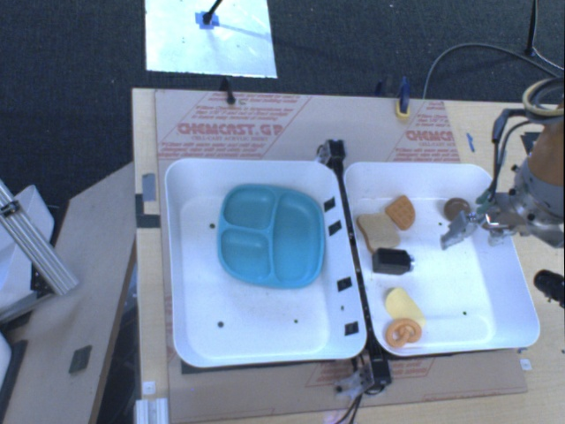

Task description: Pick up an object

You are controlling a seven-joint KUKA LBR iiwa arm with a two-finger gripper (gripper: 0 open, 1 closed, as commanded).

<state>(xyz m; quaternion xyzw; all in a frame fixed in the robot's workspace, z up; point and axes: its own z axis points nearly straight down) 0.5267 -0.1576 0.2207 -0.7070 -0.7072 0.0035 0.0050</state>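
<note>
On the bench [265,126], two white bins side by side, touching along a seam set with small black clips [340,256].

In the left bin [190,272], near its middle, a blue divided plate [270,236], lying flat, in full view.

In the right bin [477,303], six small things. Toward the far left corner, an orange waffle-patterned piece [400,211], touching or overlapping a tan toast-like slice [376,231] just below it; hard to say which lies on top. Just nearer than the slice, close to the seam, a black block [391,260], too dark to read in any detail. Toward the near left corner, a pale yellow piece [402,303] with an orange pretzel shape [404,332] against its near side. Near the far edge, toward the right corner, a brown round thing [456,208], small and blurred, kind unclear.

Over the right half of that bin, just nearer than the brown round thing, the gripper [454,232], grey and smeared against the white floor. Impossible to tell whether spread or closed, or whether touching the bin floor or above it. Nothing visibly held. Behind it, at the bin's right edge, the wrist [525,210], with a loop of cable above; rest of the arm cut off by the picture's edge.

Well apart from the gripper, the five things along the seam side.
</note>
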